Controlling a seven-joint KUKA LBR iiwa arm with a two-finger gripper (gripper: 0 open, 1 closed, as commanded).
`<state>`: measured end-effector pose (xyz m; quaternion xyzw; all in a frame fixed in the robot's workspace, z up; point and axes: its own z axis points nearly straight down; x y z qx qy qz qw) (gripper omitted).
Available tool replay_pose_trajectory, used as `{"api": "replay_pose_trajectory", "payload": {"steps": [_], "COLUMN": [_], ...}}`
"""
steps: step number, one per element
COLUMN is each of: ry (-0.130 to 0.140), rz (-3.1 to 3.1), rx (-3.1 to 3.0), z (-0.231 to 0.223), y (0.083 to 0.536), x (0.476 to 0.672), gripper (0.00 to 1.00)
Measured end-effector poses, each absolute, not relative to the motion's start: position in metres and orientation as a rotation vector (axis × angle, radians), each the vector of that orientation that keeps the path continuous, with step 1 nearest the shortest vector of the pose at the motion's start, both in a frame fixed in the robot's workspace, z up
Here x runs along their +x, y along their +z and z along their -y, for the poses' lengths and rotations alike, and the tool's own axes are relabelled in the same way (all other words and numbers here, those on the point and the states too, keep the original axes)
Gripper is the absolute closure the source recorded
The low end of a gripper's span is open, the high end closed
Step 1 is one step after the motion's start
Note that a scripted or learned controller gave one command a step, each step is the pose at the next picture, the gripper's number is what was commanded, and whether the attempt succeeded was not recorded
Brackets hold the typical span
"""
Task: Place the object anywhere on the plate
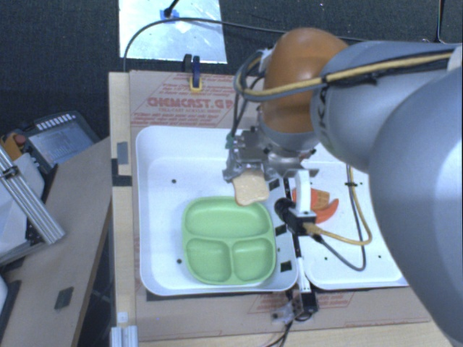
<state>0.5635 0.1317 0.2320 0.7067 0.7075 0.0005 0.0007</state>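
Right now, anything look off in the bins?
Nothing spilled or broken. The tan piece hangs under the gripper, over the back rim of the green plate, not yet set down. An orange item lies in the right bin.

There are two white bins: the left bin (155, 194) and the right bin (376, 270). There is one green plate (217, 230), and it has three parts. One tan piece of food (251, 189) sits above the plate. One orange thing (325, 207) lies in the right bin. One arm (391, 114) reaches in.
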Motion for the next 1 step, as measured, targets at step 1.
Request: {"api": "replay_pose_trajectory", "payload": {"steps": [1], "ry": [0.002], "rz": [-2.223], "rx": [2.218], "z": [-0.132], "y": [0.2321], "x": [0.5634], "gripper": [0.0]}}
